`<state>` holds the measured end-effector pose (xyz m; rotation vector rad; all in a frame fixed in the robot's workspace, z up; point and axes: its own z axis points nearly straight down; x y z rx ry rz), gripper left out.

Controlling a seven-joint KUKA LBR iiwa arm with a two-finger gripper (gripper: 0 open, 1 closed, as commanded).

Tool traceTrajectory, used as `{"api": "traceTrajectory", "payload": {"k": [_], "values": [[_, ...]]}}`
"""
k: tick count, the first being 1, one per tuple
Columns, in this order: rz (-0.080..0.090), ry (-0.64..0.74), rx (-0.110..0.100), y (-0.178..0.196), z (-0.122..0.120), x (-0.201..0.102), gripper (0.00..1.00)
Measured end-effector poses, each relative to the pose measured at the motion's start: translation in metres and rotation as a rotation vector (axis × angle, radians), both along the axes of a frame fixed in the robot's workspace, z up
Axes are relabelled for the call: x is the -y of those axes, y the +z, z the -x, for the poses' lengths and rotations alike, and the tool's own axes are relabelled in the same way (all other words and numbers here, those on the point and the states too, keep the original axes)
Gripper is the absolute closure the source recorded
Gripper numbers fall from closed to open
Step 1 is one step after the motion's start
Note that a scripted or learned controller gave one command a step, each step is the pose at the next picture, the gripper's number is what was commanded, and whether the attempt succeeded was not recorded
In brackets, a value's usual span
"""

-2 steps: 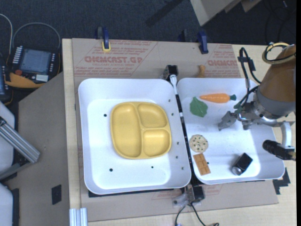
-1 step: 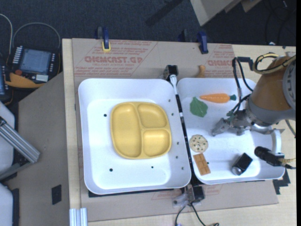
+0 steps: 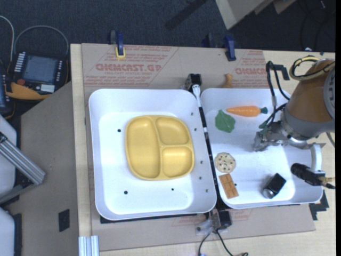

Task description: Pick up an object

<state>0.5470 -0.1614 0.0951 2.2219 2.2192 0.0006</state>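
- Step in hand, as I judge it: approach. My gripper (image 3: 262,141) sits low over a bare patch of the right bin (image 3: 250,193), with nothing shown between its tips; from this slant I cannot tell whether it is released or clenched.
- Candidates, all in the right bin: carrot (image 3: 244,111), orange, tapered, smooth, near the far wall; leafy green piece (image 3: 225,121), crinkled, just beside the carrot's blunt end; cookie (image 3: 225,162), round, pale, speckled; cracker (image 3: 228,185), flat tan rectangle, near the cookie; small black block (image 3: 274,185), glossy, hard-edged, toward the near wall.
- Left bin (image 3: 106,185): yellow divided plate (image 3: 159,146), matte plastic, three compartments, rounded corners.
- Worktop (image 3: 160,57): brown printed cardboard under both bins.
- Next move, my reading: shift over one item and descend square to it. The carrot and the black block offer the most height; flat pieces look harder to pinch.
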Motion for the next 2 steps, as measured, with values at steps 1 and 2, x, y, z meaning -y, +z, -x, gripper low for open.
{"api": "traceTrajectory", "payload": {"k": [1,2], "values": [[0.002,0.002,0.006,0.063,0.000,-0.004,1.00],[0.002,0.003,0.007,0.121,0.007,-0.007,1.00]]}}
